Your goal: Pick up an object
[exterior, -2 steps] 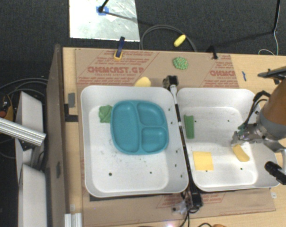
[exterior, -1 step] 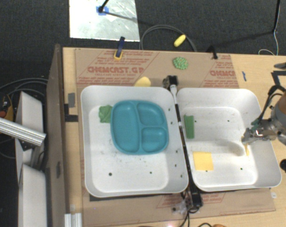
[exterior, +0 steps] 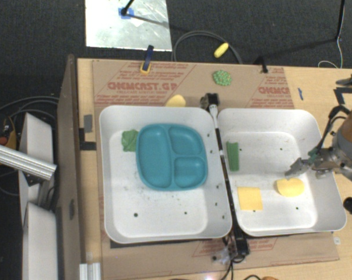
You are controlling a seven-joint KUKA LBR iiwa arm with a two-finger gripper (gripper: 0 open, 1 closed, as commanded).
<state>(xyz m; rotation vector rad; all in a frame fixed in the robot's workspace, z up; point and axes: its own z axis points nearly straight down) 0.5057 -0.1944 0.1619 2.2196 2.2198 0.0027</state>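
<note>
Gripper [exterior: 297, 169] sits low over the right bin [exterior: 269, 121], reaching in from the right edge. Can't tell its state from this angle. Its tip is just above the yellow round piece [exterior: 290, 187], close to it, contact unclear. Also in the right bin: yellow square [exterior: 250, 198] near the front, green block [exterior: 232, 156] by the left wall. Left bin [exterior: 115, 156] has a blue divided plate [exterior: 171, 157] with a green leaf piece [exterior: 129, 140] at its left edge.
</note>
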